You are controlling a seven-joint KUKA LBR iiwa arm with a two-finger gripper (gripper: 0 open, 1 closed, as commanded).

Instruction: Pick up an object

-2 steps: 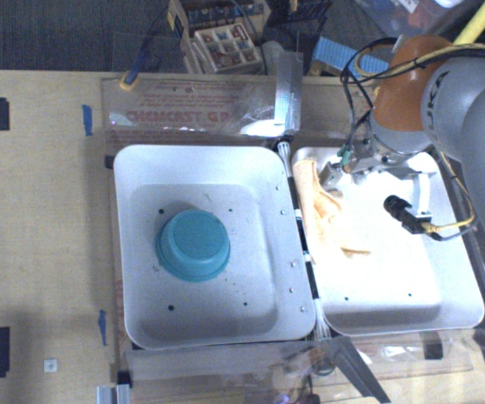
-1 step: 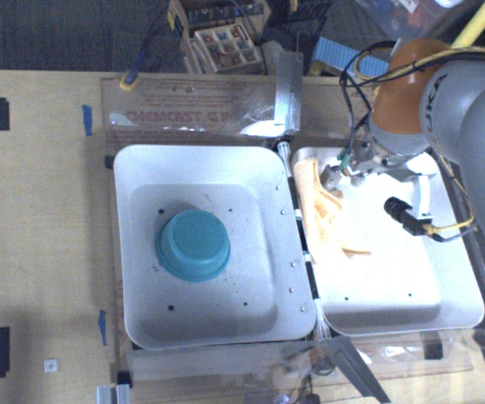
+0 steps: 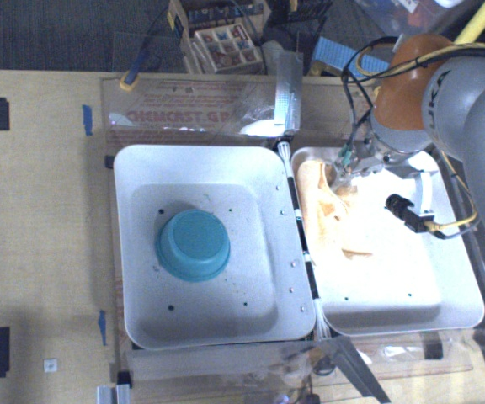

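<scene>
A blue round bowl (image 3: 194,244) sits upside down in the left bin (image 3: 141,175), left of its middle. In the right bin (image 3: 411,310) a pale tan, cloth-like object (image 3: 327,217) lies along the left wall, washed out by glare. My gripper (image 3: 344,173) is down in the right bin's far left corner, right over the top end of the tan object. The wrist hides the fingertips, so whether anything sits between them is unclear.
The arm (image 3: 445,91) with its orange band reaches in from the upper right, and a black cable fitting (image 3: 404,209) hangs over the right bin. A clear plastic sheet (image 3: 200,112) and a metal bracket (image 3: 288,91) lie behind the bins.
</scene>
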